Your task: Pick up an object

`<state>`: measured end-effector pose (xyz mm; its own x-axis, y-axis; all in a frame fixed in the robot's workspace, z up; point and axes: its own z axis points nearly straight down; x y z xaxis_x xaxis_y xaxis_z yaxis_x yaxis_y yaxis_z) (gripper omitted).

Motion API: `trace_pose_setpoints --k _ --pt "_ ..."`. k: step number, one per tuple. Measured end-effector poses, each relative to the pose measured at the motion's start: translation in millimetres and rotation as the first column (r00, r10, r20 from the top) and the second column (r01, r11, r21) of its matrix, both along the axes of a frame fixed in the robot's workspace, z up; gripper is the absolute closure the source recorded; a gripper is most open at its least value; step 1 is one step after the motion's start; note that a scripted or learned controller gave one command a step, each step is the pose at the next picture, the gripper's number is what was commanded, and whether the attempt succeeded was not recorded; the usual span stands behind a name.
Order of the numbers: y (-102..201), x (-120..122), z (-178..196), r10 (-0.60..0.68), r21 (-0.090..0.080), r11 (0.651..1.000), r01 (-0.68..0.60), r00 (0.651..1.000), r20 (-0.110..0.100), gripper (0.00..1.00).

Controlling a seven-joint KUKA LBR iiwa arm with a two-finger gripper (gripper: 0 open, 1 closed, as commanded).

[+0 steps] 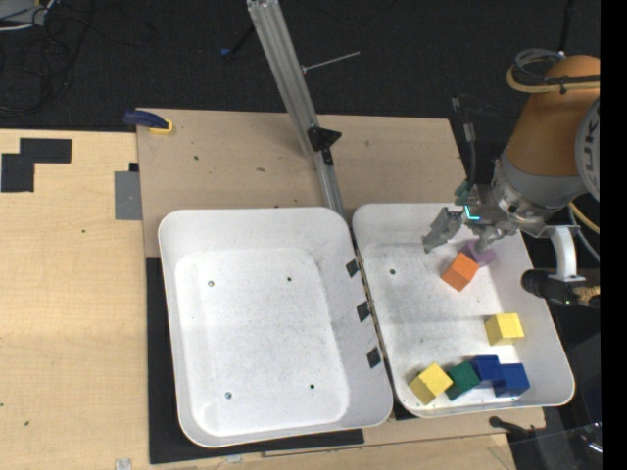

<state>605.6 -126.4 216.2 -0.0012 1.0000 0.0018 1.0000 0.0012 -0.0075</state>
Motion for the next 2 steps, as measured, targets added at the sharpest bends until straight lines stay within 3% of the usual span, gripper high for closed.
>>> trace_pose_setpoints --k 1,2 --pt "-1 1 2 -0.001 -0.001 1.000 0.001 1.000 0.004 0.00" --pt "5 7 -58 0.002 0.000 1.000 -0.002 1.000 -0.001 0.00"
